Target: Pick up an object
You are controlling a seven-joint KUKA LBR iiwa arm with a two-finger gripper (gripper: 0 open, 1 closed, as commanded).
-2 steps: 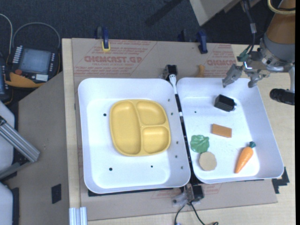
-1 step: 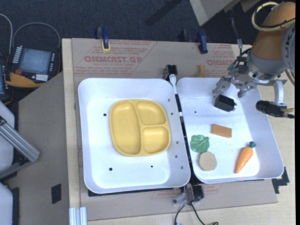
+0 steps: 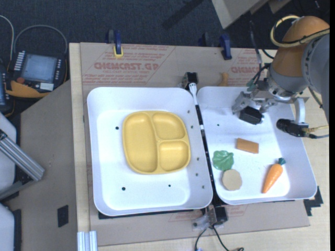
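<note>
Two shallow white bins sit side by side on a brown table [image 3: 146, 61], their inner rims touching down the middle. The left bin [image 3: 99, 156] holds one yellow plate [image 3: 155, 141] with three compartments. It lies near the bin's centre, with a band of bare white floor on all sides, widest along the near edge. The right bin [image 3: 220, 95] holds four small things, one of each, all gathered in its near half. An orange block [image 3: 247, 146] lies about mid-bin. A green leafy piece [image 3: 223, 159] sits close to the inner rim, with a round tan disc [image 3: 232, 180] just beside it on the near side. A carrot [image 3: 272, 177] lies close to the outer rim, its green top pointing away from the near edge. The far half of this bin is mostly open floor. The grey arm [image 3: 293, 51] reaches in from the right, and its gripper [image 3: 251, 109] hangs over that far half, near the back rim. It is well apart from the carrot, the disc and the green piece, and the orange block is the thing nearest to it. Whether the gripper is open or closed cannot be made out from this angle, and nothing is visibly held in it.
</note>
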